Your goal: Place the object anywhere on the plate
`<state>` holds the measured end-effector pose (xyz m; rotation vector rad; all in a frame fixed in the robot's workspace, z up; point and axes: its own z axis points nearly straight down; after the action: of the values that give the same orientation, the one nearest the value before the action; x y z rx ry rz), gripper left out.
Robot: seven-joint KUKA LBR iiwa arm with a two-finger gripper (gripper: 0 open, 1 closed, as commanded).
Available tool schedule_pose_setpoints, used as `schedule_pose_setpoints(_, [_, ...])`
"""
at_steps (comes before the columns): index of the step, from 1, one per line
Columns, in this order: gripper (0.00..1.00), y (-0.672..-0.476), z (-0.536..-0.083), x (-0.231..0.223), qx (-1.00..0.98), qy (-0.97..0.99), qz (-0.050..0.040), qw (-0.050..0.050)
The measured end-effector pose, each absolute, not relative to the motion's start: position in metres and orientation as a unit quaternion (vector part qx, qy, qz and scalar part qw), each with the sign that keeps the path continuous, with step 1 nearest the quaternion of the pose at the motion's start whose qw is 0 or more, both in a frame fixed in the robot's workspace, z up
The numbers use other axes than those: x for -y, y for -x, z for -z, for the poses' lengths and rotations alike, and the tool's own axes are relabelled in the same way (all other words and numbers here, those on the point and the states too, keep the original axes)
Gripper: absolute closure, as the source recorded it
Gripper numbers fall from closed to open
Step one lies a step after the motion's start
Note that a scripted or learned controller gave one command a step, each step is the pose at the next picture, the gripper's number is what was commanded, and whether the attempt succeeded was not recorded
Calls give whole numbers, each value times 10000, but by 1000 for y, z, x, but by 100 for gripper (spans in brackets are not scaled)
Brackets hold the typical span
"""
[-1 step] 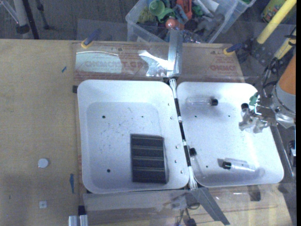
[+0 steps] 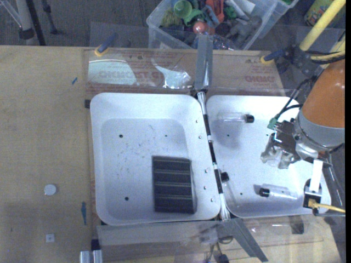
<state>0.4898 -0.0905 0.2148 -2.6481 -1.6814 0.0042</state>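
**Arm poised over the right bin, plate waiting in the left**

The pale wooden counter (image 2: 38, 125) carries two shallow white plastic bins. The left bin (image 2: 109, 119) holds the dark ribbed rectangular plate (image 2: 174, 184), lying flat near its front, presumably as the drop target. The right bin (image 2: 241, 190) holds two clear tubes with black caps, one near the back (image 2: 235, 118), one near the front (image 2: 274, 191); either may be the object to move. The end effector (image 2: 281, 153) hangs over the right bin between them; whether it is released or clenched I cannot tell.
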Motion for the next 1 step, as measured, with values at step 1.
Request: schedule_pose_setpoints(1, [100, -485, -260, 1, 4088, 9126, -2, -1])
